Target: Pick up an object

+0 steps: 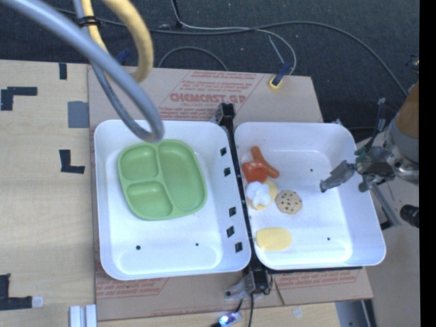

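Gripper (338,176) sits over the right bin's (354,251) right side, near the rim, arm (402,148) coming in from the right edge. One dark finger points left and down into the bin; can't tell whether it's released or clenched. Nothing visible between the fingers.

Right bin contents, all clustered on its left half, well apart from the gripper:
- orange toy (257,166) near the divider, upper part
- white piece (258,195) just below it, touching
- cookie (289,201) beside the white piece, to its right
- yellow piece (273,238) lower, near the front wall

Left bin (109,244) holds a green tray (162,180) with three compartments, lying flat in the upper half. Grey hose (102,60) and a yellow hose (129,19) cross the upper left, the grey one ending over the tray's top edge.

Bins touch along a black clip strip (231,182). Cardboard (204,90) under both bins, on the bench (41,182). Cables run across the dark floor (340,33) behind.
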Robot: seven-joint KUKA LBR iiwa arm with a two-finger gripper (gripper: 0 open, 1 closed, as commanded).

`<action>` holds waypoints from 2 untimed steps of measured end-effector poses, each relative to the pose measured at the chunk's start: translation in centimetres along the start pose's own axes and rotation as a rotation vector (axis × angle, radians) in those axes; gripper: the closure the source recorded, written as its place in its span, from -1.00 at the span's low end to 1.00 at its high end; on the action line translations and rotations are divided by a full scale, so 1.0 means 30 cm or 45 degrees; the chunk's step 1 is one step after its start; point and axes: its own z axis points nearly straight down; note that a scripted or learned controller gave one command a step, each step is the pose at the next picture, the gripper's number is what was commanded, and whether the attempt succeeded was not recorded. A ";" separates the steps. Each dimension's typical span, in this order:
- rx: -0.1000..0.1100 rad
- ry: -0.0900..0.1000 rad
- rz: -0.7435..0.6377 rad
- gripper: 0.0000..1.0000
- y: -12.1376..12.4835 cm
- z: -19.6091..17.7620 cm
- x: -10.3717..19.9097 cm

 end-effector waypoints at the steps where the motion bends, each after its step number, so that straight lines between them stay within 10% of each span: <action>1: -0.014 -0.004 -0.005 -1.00 0.008 -0.020 0.001; 2: -0.007 -0.002 -0.003 -1.00 -0.007 0.178 -0.025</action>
